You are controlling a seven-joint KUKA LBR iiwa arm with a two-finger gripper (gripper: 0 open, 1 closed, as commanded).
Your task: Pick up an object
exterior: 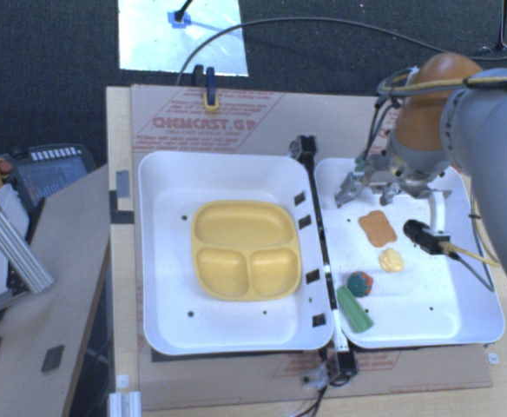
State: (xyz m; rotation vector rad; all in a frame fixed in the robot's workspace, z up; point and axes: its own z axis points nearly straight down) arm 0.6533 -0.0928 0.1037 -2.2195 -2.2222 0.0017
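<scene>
My gripper (368,193) hovers in the back part of the right bin (475,320), its two fingers spread open with nothing between them. Just in front of it lies a flat orange-brown piece (377,227). Closer to the front sit a small yellow lump (391,260), a green and red ball (359,282) and a green block (354,310) near the bin's left wall.
A yellow divided plate (245,248) rests in the middle of the left bin (167,311). A black clip strip (316,233) runs between the two bins. The grey arm (488,129) reaches in from the right over the right bin's back corner.
</scene>
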